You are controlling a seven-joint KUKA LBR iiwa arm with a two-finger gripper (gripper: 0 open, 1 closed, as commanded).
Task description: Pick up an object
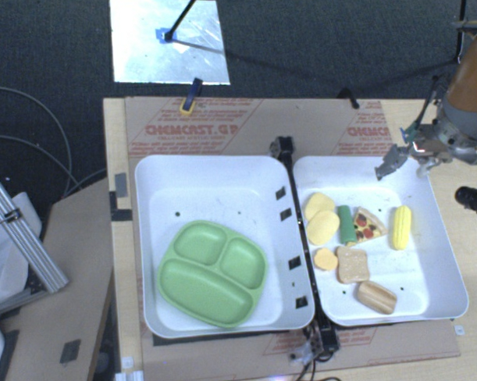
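My gripper (404, 158) hangs over the far edge of the right bin (439, 241), at abt 1 o'clock from the food pile. Two dark fingers show splayed apart, nothing between them — so I'm open-handed and holding nothing.

The pickable stuff is all toy food, clustered mid-bin. Nearest me is the corn cob (401, 226), upright-ish in the view, lying alone at 3 o'clock of the pile w/ bare floor on both long sides. At its 9 o'clock sits the pizza slice (369, 223), touching the green cylinder (346, 224). Further toward 9: two pale yellow lumps (321, 217), stacked close. At 6 o'clock of the group: a small orange disc (326, 258), a tan cracker square (353, 264) and a bread roll (376, 297).

My guess — these are hollow plastic: light, stiff, a bit slick, not fragile. The corn looks the best bet: rounded, free-standing, room for fingers either side. I'd pinch it across the short axis at mid-length. The flat pieces, i.e. pizza, cracker, disc, lie low and would likely slip under my tips.

The left bin (156, 185) holds a green divided tray (213, 271) — too broad for me.
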